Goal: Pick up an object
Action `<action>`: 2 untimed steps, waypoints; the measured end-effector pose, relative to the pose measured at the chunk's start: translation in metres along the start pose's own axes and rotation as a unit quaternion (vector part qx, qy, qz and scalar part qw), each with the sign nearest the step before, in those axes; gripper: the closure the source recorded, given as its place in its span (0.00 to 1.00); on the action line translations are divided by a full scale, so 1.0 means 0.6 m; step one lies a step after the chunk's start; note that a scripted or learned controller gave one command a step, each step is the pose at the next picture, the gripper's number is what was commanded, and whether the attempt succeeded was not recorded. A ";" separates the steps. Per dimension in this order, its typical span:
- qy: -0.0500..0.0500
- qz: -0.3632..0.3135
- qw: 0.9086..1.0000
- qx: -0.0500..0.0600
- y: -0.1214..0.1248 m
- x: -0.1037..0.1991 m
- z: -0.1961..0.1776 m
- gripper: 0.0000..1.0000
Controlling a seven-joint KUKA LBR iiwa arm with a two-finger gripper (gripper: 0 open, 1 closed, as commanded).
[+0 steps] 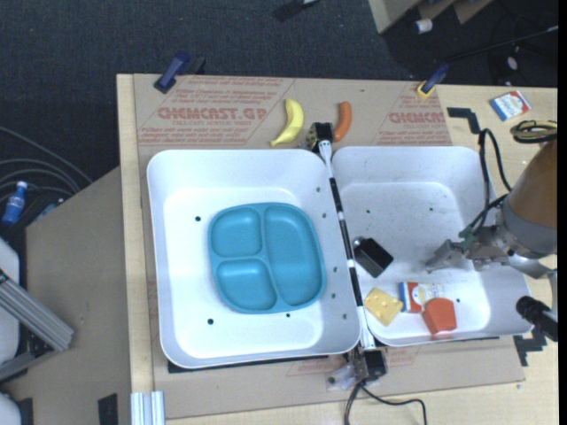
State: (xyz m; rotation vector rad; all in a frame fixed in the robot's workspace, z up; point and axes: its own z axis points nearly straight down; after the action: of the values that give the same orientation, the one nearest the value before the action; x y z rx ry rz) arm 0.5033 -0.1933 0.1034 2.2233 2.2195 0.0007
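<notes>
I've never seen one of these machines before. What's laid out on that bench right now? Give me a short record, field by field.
left bin: shallow white bin holding a blue plastic divided plate
right bin: shallow white bin with a small black block, a yellow cheese-like wedge, a small red-and-white carton and an orange cup-shaped piece
behind the bins: yellow toy banana, orange toy carrot
tool: low inside the right bin, right of the black block, nothing visibly held
</notes>
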 end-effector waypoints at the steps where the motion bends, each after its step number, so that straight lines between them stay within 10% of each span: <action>1: 0.000 0.000 1.000 -0.001 0.001 0.000 -0.017 1.00; 2: 0.000 0.000 1.000 0.000 0.000 0.000 -0.016 0.00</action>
State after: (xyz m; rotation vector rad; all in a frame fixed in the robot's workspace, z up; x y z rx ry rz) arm 0.5035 -0.1933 0.1132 2.2233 2.2185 0.0013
